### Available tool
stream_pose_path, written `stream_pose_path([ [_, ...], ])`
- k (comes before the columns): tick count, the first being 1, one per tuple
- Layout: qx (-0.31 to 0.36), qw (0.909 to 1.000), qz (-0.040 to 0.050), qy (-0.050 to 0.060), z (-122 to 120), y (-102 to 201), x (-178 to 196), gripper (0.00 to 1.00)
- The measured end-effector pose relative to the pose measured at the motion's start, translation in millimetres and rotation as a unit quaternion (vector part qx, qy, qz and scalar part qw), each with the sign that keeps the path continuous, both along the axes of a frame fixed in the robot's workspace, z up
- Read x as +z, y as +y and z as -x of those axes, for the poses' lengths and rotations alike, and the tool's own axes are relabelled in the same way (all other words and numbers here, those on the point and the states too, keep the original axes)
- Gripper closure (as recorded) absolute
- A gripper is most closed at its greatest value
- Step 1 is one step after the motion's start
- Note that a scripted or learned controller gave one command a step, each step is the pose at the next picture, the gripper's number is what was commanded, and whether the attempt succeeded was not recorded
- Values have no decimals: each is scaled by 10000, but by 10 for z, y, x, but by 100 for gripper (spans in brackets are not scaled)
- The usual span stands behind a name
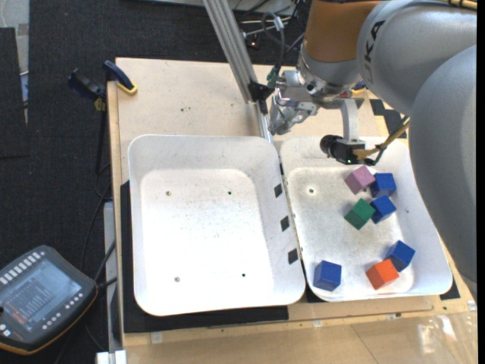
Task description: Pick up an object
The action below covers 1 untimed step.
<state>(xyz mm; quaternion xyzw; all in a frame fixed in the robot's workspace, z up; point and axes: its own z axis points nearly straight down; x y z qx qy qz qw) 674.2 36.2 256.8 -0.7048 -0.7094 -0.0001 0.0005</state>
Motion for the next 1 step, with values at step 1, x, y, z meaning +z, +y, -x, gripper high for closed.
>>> stream_pose_path([
  [1, 5, 10000, -3, 14, 76, 528, -235, 100],
])
